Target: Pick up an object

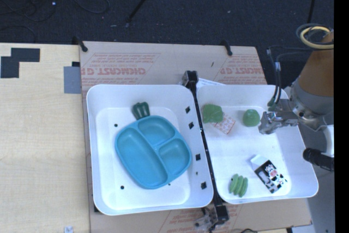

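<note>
Hanging over the right edge of the right bin (pixel 305 172), the claw (pixel 268 123) sits at the end of the grey arm (pixel 313 84), which comes in from the right. I cannot tell if the claw is open or closed, and I see nothing held in it.

Just to the left of the claw lies a small green ball (pixel 251 117), close but not touching. This looks like the easiest thing to pick up. Further left is a bigger green lump (pixel 212 113), with a little pink and white packet (pixel 224 126) right beside it. Near the front of this bin are a black and white card (pixel 270 174) and a bumpy green toy (pixel 238 185).

The left bin (pixel 101 172) holds a blue plate with three parts (pixel 152 151). A small dark green thing (pixel 141 111) rests at the plate's top edge. Both bins sit on the counter (pixel 38 144).

I think the job is only starting. Nothing is lifted yet. The claw must go down, grab one thing and raise it.
</note>
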Motion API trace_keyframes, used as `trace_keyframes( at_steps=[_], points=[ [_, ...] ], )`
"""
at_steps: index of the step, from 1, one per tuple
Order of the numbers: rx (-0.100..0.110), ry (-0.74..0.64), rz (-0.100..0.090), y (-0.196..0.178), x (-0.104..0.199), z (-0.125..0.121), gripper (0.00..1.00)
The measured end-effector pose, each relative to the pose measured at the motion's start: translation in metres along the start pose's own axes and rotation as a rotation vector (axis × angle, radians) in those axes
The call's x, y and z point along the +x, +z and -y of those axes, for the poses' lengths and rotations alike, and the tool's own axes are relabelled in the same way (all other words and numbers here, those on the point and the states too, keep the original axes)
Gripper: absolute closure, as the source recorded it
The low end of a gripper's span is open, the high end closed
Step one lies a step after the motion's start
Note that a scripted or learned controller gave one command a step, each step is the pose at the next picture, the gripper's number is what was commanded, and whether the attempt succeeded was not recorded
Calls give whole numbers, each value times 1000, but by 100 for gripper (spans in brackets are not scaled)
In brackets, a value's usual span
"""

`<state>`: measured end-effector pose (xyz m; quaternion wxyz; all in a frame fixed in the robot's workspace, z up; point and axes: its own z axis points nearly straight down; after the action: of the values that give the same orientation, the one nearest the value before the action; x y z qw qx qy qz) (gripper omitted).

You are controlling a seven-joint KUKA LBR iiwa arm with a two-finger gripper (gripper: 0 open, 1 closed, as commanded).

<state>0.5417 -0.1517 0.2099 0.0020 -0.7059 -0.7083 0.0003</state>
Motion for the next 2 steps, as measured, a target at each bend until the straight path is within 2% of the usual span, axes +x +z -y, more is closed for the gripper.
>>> trace_keyframes(
  at_steps=[1,2],
  points=[
    [-1,-2,0,-7,62,-8,100],
    [1,1,1,-2,112,-7,100]
  ],
)
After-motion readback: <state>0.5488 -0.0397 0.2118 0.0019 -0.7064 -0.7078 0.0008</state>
